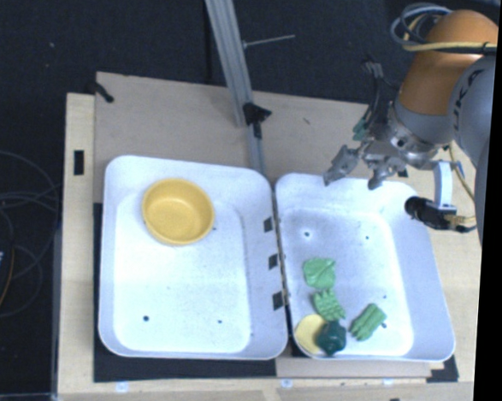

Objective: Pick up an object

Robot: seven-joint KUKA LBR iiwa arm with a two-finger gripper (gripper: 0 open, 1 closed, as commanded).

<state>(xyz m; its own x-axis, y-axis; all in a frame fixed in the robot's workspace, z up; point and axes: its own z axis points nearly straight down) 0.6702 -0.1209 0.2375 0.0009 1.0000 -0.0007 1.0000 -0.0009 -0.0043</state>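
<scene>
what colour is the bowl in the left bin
Yellow. The bowl sits in the left bin, plain in the camera view.

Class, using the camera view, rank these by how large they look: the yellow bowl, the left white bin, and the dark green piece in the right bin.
1. Left white bin
2. Yellow bowl
3. Dark green piece

We see the arm cut off by the top edge. A dark green object partly hides the small yellow piece beneath it.
</scene>
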